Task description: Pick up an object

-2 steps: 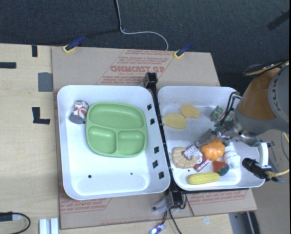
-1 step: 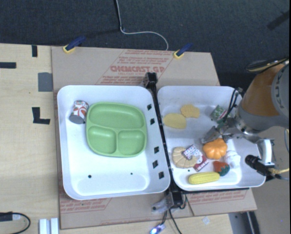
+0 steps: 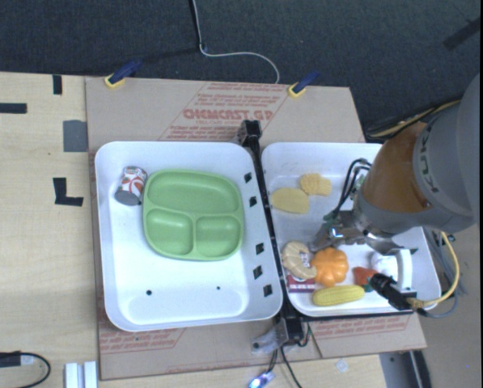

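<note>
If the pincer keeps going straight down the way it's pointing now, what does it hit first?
Most likely the orange toy fruit, which sits right under the pincer in the right bin. Depth is hard to judge from above, so it could instead graze the beige toy beside it.

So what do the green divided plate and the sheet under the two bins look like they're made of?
The green divided plate looks like moulded plastic: one even colour, rounded compartments, a soft sheen. The sheet under the bins looks like matte brown cardboard, with red print and clips at its far edge.
</note>
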Robot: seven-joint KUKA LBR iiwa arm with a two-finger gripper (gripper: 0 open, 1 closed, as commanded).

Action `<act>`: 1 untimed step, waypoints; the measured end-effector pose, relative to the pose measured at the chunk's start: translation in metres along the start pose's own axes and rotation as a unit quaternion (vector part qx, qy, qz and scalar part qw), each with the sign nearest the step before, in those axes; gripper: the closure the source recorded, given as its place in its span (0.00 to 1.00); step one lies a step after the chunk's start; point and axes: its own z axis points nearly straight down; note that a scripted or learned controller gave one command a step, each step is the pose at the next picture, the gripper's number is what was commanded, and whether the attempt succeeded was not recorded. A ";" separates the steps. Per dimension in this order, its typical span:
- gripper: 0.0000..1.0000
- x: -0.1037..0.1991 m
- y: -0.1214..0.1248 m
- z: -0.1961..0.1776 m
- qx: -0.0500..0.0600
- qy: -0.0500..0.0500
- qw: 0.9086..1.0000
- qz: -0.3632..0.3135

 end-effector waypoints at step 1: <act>1.00 0.108 0.001 -0.105 0.000 0.005 1.000 -0.005</act>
